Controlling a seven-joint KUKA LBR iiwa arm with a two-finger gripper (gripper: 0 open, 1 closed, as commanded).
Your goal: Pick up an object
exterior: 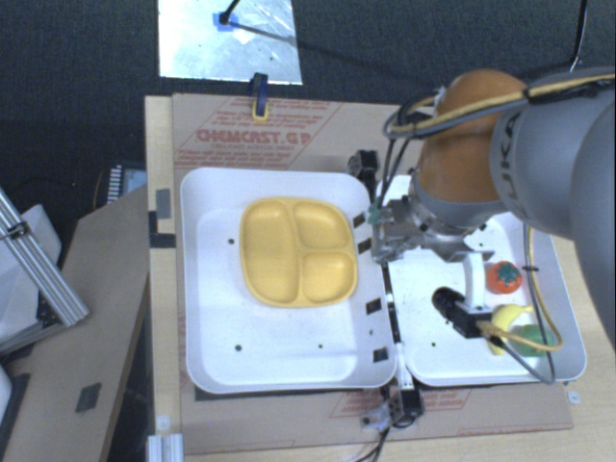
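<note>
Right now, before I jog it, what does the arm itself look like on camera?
The arm is a bulky grey shell with dark lettering, only partly readable, on its side. A rounded orange band sits above the wrist, with yellow and dark cables running across it. The gripper is small and metallic grey.

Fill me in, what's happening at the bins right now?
The arm reaches in over the right bin, its pincer by the wall shared with the left bin. A yellow divided plate lies in the left bin. A small orange-red piece, a yellow piece and a green piece lie toward the right bin's right side, apart from the pincer. Nothing looks picked up yet.
</note>
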